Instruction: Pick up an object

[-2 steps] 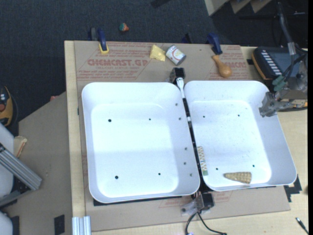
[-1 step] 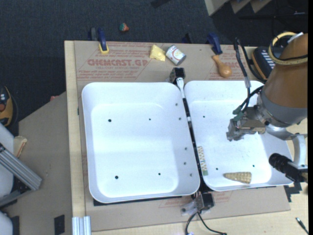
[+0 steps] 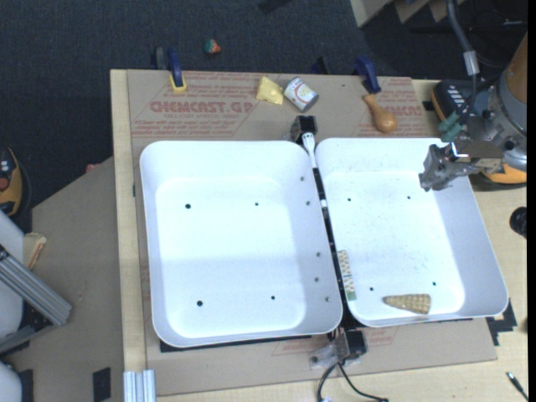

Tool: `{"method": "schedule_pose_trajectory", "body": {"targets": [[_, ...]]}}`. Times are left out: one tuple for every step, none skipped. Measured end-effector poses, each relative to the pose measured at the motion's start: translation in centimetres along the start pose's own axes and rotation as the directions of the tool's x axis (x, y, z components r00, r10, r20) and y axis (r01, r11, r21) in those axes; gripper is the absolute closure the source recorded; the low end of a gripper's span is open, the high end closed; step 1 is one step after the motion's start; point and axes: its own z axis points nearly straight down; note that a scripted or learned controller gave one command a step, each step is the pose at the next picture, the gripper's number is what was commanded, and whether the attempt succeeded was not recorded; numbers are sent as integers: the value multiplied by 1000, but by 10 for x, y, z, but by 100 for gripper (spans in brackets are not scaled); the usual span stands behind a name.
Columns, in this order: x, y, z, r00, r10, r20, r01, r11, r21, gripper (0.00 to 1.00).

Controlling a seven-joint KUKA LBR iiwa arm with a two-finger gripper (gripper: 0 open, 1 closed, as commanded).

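Reach is the matter at this moment: the end effector point(image 3: 433, 177) hangs over the far right part of the right bin point(image 3: 469, 224), and whether it is released or clenched I cannot tell, since it shows as a small grey cluster with no clear detail. Nothing can be seen gripped in it.

The only object inside either bin is a tan, cone-shaped piece point(image 3: 408, 303), lying flat on the right bin's floor. From the end effector it sits well toward the near edge and slightly to the left, close to the bin's front wall. The left bin point(image 3: 167, 182) lies further left across the black divider point(image 3: 322, 216).

To do this pick well, I would judge the arm should travel toward the near rim and settle directly above the cone before descending, rather than dropping where it now hovers, where only bare bin floor lies below. The cone lies with its long axis running left to right, so closing across the narrow width looks like the surer grip. Its nearness to the front wall is the likely hazard: a descent too close to the rim could strike it.

Other small things, a yellow piece point(image 3: 270, 91), a small boxy object point(image 3: 300, 94) and a wooden pear-shaped item point(image 3: 381, 115), rest on the table beyond the bins, far left of the end effector.
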Motion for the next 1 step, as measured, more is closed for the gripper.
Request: {"method": "schedule_pose_trajectory", "body": {"targets": [[77,43,104,1000,-4,-2,4,1000,25,100]]}}
